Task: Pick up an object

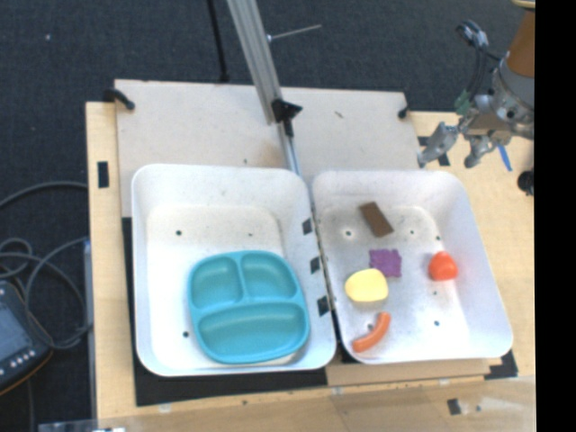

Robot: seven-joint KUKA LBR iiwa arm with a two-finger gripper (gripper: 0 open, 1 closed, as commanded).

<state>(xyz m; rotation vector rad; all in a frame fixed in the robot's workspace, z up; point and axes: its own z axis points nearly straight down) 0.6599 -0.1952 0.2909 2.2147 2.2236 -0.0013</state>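
Overhead, the gripper (456,151) hangs above the worktop (432,124), behind the right bin (481,277).
Its fingers (432,154) spread apart, holding nothing; a yellow object (366,286) lies in that bin.

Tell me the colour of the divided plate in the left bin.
The divided plate is turquoise blue, seen clearly in the camera view.

Probably a lab: 2 white bins (148,241) on a bench (103,241), loose cables (36,241).
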